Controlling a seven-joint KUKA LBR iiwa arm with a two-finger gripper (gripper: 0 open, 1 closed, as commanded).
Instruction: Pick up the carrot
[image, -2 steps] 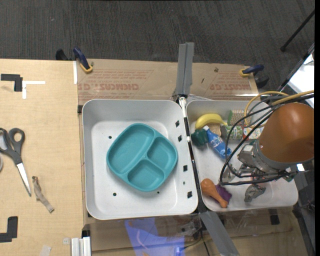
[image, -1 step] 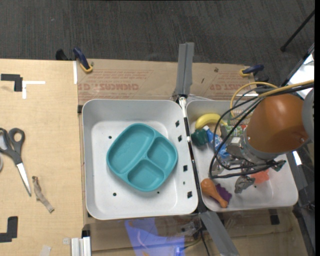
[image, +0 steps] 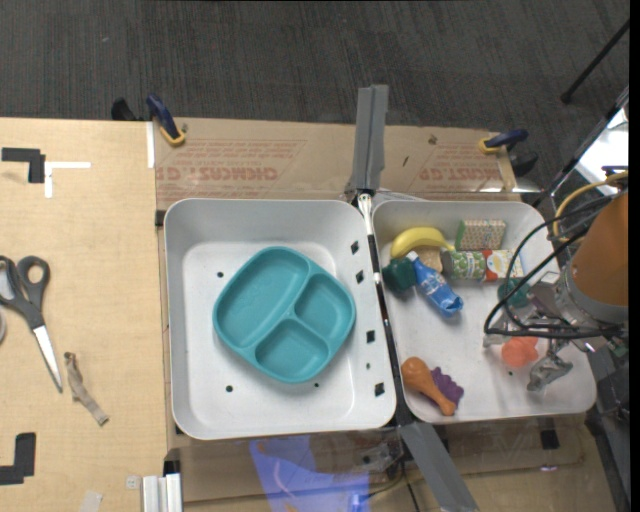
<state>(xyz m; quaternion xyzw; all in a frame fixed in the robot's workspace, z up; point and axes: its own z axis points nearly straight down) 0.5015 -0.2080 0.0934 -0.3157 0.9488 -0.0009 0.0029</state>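
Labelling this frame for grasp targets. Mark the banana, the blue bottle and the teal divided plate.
banana (image: 419, 240), camera view, middle of its yellow curve.
blue bottle (image: 438, 290), camera view, middle of its body.
teal divided plate (image: 252, 290), camera view, floor of its largest compartment.

A: What does the arm (image: 608, 262) look like?

B: A rounded orange band shows at the right edge, with grey metal below it.

A: Any cables?

B: Yes, several black cables (image: 520, 275) loop out from the wrist, and one yellow cable arcs above the band.

A: And the tool (image: 549, 372)?

B: Silver-grey metal, angular, with small bracket-like parts; finer details are too small to tell.
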